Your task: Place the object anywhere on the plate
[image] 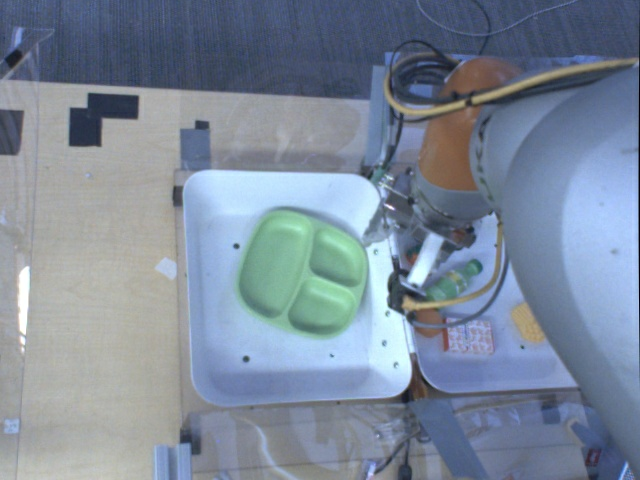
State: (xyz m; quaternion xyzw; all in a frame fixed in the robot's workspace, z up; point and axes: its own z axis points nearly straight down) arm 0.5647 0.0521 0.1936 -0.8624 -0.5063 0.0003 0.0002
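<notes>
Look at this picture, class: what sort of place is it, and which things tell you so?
Probably a robotics lab test bench rather than a kitchen. A grey and orange robot arm reaches over two white bins, loose cables trail across the carpet, and black tape marks sit on the wooden benchtop.

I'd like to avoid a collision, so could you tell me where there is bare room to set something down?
Free: the green plate compartments, and the left bin floor around it, widest along the front wall. Crowded: the right bin, with the gripper, green bottle and packets.
</notes>
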